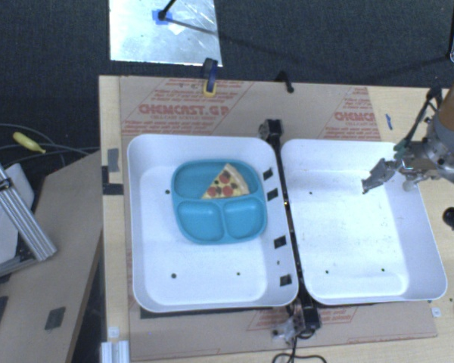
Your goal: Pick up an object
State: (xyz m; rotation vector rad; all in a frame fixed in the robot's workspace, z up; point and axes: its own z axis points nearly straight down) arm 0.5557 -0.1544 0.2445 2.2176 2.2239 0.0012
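Inside the left bin (147, 278) sits a blue divided plate (219, 203), a pizza slice (227, 181) lying in the plate's upper compartment. Right of the plate, the claw (382, 176) hovers over the right bin (348, 278); its grip cannot be told.

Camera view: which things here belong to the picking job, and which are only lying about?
Job:
- blue divided plate in left bin
- pizza slice on the plate
- gripper over right bin

Lying about:
- foil sheet
- yellow clamp
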